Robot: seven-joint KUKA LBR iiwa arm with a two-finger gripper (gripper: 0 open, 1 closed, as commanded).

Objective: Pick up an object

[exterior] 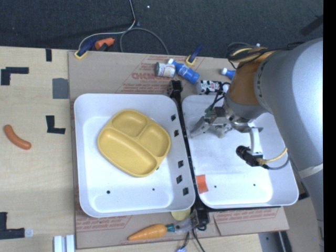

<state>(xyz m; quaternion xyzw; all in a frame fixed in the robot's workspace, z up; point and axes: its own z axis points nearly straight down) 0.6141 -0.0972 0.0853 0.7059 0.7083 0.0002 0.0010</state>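
Two glossy white bins | we see a smooth yellow three-part plate at 9 o'clock of metal tool | tool's grip: cannot tell

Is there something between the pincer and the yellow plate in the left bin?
Yes. The raised rims where the two bins meet lie between the pincer, low in the right bin, and the yellow plate. Nothing rests on the plate.
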